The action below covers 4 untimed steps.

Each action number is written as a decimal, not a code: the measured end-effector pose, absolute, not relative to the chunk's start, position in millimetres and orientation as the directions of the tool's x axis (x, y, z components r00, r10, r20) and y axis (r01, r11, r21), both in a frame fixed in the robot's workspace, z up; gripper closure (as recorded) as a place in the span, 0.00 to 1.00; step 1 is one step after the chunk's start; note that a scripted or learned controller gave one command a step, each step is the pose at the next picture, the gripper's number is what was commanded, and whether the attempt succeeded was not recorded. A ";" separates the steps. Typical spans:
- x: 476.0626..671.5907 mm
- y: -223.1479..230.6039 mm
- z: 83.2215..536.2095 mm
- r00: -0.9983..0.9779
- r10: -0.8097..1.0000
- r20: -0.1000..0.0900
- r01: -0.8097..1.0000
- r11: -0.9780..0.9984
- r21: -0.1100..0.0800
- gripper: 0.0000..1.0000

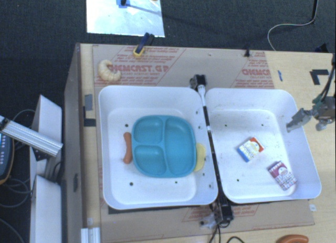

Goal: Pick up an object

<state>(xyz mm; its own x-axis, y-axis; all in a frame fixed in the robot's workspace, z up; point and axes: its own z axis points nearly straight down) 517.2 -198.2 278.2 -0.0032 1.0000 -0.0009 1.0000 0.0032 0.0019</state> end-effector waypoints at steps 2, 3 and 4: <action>546.9 -126.2 96.1 -0.003 1.000 -0.001 1.000 0.003 0.006 0.00; 548.3 -126.8 107.5 -0.003 1.000 -0.003 1.000 0.003 0.011 1.00; 545.4 -127.0 197.8 -0.004 1.000 -0.001 1.000 0.004 0.005 1.00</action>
